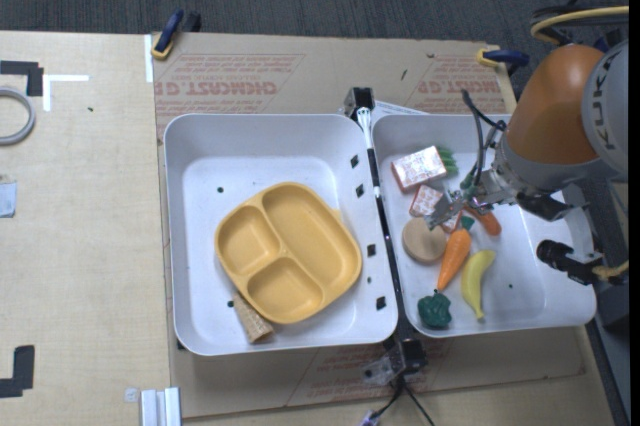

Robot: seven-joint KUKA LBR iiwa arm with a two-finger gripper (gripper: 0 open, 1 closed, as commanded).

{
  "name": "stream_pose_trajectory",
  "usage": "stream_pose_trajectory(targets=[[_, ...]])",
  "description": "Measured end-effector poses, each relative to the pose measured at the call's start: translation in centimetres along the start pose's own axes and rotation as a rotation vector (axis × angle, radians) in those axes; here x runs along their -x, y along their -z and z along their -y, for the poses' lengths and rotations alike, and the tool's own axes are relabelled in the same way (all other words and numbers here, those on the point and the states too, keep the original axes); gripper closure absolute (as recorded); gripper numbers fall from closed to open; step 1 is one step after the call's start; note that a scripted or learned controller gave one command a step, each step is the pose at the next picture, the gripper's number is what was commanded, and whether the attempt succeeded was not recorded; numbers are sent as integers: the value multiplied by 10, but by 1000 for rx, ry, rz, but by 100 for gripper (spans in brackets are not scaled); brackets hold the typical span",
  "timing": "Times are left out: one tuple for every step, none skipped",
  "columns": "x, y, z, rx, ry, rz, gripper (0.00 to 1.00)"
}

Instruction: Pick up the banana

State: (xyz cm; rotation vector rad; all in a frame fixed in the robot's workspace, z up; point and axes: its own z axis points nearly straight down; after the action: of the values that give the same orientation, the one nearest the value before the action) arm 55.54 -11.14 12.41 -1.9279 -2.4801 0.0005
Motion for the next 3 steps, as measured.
stream_pose_trajectory(targets=[[46,58,70,1,10,1,0],[11,-27,83,0,46,0,0],[12,-17,82,2,43,1,100]])
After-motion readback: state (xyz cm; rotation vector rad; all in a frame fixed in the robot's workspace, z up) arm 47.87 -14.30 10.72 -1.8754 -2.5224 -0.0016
